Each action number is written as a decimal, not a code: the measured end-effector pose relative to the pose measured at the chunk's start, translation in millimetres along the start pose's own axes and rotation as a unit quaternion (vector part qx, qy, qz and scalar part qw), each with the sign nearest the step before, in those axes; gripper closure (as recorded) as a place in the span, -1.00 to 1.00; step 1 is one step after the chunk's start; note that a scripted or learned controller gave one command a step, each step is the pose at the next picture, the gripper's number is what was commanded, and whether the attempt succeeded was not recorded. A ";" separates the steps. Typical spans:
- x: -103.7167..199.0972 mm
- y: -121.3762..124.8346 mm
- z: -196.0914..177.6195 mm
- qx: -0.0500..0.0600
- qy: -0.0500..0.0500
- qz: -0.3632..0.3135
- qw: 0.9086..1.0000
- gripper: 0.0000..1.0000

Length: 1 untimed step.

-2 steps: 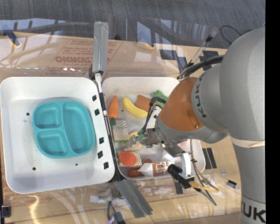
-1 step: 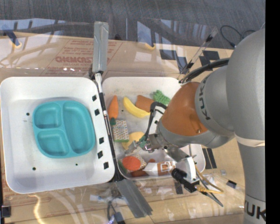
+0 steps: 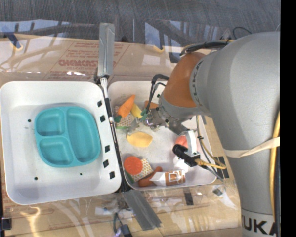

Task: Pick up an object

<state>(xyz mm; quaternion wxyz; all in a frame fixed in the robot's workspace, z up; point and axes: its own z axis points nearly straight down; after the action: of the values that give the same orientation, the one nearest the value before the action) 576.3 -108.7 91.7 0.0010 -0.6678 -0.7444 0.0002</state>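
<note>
Across the brown cardboard-covered bench (image 3: 63,58), two shallow white plastic bins sit together on grey carpet; the right bin (image 3: 207,179) holds an orange plastic carrot (image 3: 126,105) beside the gripper (image 3: 148,118), grip indiscernible; a teal divided tray (image 3: 67,136) lies left.

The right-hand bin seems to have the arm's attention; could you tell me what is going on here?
The grey arm has reached into the right bin, its gripper low among toy food near the carrot and a yellow piece. Nothing is visibly lifted. The left bin holds a teal divided plate.
</note>
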 end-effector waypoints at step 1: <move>1.2 0.5 -10.1 0.001 0.001 -0.004 1.000 1.00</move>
<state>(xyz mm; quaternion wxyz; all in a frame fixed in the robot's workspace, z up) 576.7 -107.5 101.7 0.0020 -0.6646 -0.7472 0.0005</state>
